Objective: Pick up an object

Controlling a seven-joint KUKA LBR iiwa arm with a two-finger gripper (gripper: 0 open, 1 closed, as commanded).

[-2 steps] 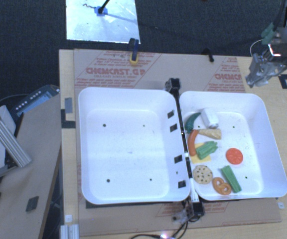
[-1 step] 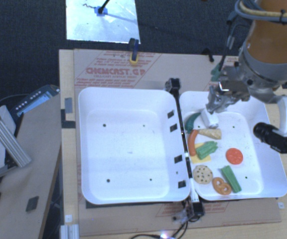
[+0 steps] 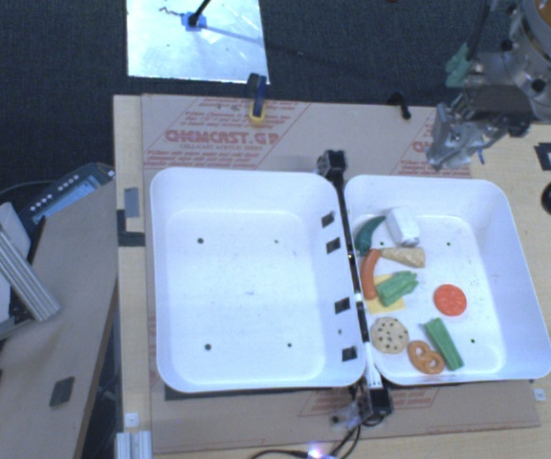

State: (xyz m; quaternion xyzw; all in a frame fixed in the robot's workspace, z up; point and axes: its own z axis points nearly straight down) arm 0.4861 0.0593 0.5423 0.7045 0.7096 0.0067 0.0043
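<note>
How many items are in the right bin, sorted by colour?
Green: 3 – pepper, bundle, stick
Red or orange: 2 – tomato slice, sausage
Tan or brown: 3 – wedge, cookie, pretzel
White: 1 – block
Yellow: 1 – slice
Total: 10

Right bin (image 3: 515, 256) holds all items, clustered left of centre. White block (image 3: 403, 226) at 12 o'clock; red disc (image 3: 451, 300) at 3; pretzel (image 3: 426, 356), green stick (image 3: 443, 342), cookie (image 3: 388, 334) at 6; orange carrot (image 3: 370, 273) at 9.
</note>
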